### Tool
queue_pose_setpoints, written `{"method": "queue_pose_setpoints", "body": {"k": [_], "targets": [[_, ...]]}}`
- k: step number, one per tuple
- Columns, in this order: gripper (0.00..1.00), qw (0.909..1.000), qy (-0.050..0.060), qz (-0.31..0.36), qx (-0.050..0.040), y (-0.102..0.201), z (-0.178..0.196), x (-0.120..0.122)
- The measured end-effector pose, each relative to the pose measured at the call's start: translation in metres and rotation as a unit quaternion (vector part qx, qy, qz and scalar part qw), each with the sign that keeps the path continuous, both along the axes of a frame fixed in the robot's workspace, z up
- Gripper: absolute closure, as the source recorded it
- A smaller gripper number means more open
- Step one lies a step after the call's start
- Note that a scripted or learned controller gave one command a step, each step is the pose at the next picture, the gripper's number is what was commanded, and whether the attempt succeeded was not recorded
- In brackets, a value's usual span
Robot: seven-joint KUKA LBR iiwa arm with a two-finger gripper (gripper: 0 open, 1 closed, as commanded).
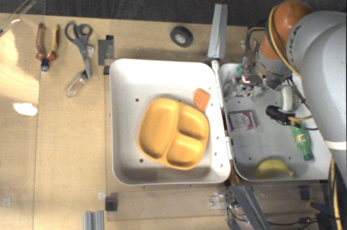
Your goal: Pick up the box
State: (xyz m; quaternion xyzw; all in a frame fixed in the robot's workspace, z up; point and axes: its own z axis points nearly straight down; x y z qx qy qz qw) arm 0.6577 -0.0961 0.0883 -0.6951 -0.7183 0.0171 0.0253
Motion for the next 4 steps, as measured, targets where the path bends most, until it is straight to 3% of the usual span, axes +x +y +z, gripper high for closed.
{"method": "queue_pose_setpoints", "body": {"k": [1,2,3,4], "targets": [[1.0,0.9999,-0.001,-0.002,-0.0112,-0.013,0.01,-0.001],[1.0,0.9834,-0.035,0.178,-0.0006,0.018,0.099,-0.03],[1.0,0.9565,-0.035,0.289,0.0028,0.086,0.148,-0.086],[1.0,0.9859,-0.034,0.164,-0.0008,0.11,0.17,-0.008]]}}
